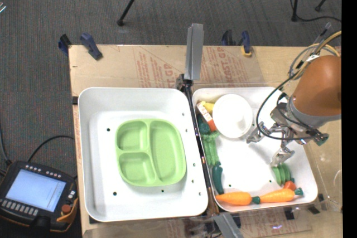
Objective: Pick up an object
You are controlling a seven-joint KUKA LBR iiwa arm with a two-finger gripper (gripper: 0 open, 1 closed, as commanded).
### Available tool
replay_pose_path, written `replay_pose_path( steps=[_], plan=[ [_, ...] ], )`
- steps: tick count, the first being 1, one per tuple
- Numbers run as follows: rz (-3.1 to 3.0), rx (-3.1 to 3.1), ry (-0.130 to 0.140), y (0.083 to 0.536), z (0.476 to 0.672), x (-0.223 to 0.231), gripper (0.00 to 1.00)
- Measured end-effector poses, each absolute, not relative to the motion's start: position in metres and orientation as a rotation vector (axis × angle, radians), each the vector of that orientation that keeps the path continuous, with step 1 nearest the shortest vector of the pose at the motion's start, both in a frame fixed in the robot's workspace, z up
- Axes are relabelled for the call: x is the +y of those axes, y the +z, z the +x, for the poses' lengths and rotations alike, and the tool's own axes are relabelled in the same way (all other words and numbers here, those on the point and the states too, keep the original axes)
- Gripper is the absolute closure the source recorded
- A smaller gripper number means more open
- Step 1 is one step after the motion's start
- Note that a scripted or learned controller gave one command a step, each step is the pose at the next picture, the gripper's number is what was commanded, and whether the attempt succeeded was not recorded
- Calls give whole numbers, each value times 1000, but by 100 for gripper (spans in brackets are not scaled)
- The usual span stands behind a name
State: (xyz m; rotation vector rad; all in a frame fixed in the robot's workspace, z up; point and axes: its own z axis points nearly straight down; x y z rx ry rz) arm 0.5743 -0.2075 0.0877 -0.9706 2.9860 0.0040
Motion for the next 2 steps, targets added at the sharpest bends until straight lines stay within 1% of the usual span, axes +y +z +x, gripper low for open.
replay_pose_path(
  steps=[1,2],
  plan=[
    [-1076,2946,1,88,487,-210,0],
    [-1267,2871,2,87,485,-207,0]
  ],
)
